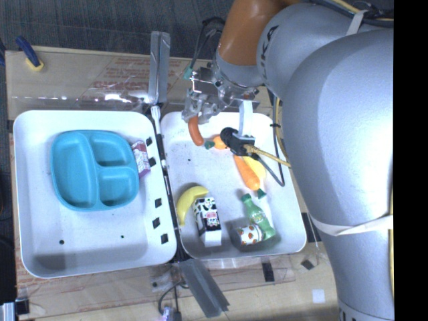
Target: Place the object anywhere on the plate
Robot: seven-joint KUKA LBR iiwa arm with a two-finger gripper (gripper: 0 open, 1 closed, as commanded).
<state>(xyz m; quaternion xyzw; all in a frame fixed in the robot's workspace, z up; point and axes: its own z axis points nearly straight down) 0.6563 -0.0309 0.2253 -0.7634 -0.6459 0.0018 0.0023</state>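
The blue divided plate point(93, 169) lies in the left bin point(40, 246). My gripper point(196, 114) hangs over the back left part of the right bin point(287, 243). An orange-red sausage point(194, 132) sticks down from between the fingers, its upper end gripped and its lower end just above the bin floor. The gripper is to the right of the plate, across the wall between the two bins.
A small purple packet point(141, 158) lies against the plate's right edge. In the right bin are a banana point(188, 201), a milk carton point(208, 219), a green bottle point(257, 214), a round jar point(246, 235), a carrot point(248, 171) and a small orange piece point(217, 143).
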